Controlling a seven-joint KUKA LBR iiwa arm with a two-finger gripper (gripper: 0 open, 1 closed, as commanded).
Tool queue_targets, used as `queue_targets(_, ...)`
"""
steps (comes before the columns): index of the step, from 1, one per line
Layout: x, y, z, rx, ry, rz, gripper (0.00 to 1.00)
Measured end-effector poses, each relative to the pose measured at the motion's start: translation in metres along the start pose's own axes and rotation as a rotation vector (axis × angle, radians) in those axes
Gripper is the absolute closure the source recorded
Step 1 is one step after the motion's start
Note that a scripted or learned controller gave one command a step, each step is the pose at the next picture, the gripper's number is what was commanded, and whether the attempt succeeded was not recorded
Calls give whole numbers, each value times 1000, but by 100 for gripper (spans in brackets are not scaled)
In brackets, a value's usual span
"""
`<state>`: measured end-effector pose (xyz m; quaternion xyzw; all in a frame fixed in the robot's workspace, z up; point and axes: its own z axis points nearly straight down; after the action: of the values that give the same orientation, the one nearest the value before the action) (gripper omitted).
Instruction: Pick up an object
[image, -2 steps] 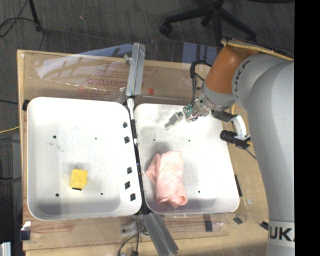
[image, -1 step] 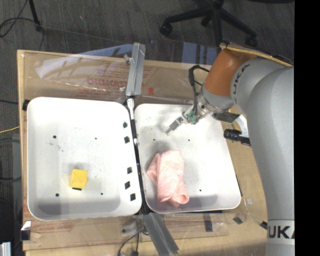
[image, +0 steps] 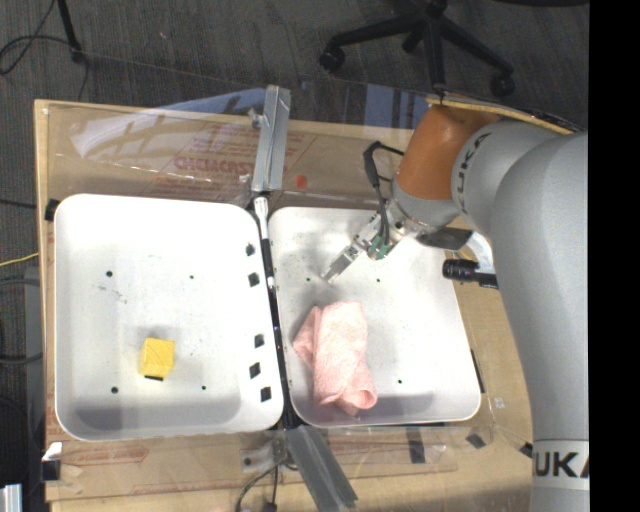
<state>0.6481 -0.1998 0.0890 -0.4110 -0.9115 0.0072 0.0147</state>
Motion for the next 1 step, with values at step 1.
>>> queue_targets(1,-1,5,-12,-12,-15,-7,100)
